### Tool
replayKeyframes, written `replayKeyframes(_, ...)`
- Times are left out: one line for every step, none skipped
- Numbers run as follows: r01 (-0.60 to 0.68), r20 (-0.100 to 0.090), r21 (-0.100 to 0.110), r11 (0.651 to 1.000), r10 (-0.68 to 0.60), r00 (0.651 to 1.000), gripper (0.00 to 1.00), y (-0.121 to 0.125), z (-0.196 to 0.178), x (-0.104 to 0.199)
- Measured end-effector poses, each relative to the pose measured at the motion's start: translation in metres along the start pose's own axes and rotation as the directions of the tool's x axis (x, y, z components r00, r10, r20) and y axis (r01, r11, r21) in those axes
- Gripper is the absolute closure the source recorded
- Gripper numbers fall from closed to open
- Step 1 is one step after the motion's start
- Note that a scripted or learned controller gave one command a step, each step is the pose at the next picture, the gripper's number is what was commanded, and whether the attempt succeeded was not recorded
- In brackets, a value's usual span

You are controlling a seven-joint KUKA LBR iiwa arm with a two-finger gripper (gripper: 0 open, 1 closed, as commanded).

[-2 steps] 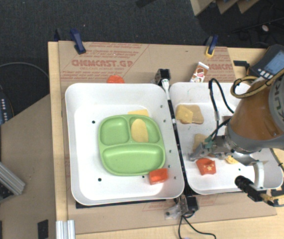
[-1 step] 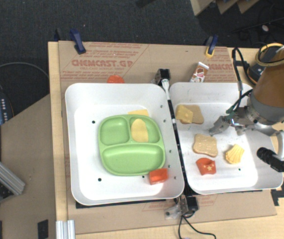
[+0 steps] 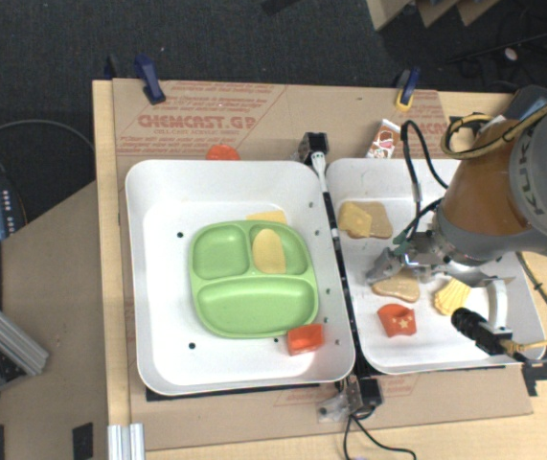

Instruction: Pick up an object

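Observation:
The right bin (image 3: pixel 388 357) holds several toy food pieces. A tan bread slice (image 3: pixel 364 220) lies near its back left. A flat tan piece (image 3: pixel 397 288) lies in the middle, a red piece with a yellow star (image 3: pixel 398 321) in front of it, and a yellow ridged piece (image 3: pixel 450 297) to their right. My gripper (image 3: pixel 398 263) reaches in from the right and hangs low, just above the back edge of the flat tan piece. I see nothing lifted off the bin floor.
The left bin (image 3: pixel 153 257) carries a green divided plate (image 3: pixel 252 305) with a yellow piece (image 3: pixel 269 251) in its back right compartment. An orange-red block (image 3: pixel 304 338) sits by the plate's front corner. A small carton (image 3: pixel 383 140) stands behind the right bin.

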State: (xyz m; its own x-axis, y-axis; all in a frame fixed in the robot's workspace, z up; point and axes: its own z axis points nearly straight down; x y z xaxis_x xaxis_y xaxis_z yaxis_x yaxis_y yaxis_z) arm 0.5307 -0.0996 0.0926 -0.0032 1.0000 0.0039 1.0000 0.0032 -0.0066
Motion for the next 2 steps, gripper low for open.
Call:
replayKeyframes(-0.003, 0.002, -0.002, 1.0, 0.004, 1.0, 0.0, -0.016, 0.009, 0.001)
replayKeyframes(-0.005, 0.002, -0.001, 1.0, 0.005, 1.0, 0.0, -0.054, 0.009, 0.004)
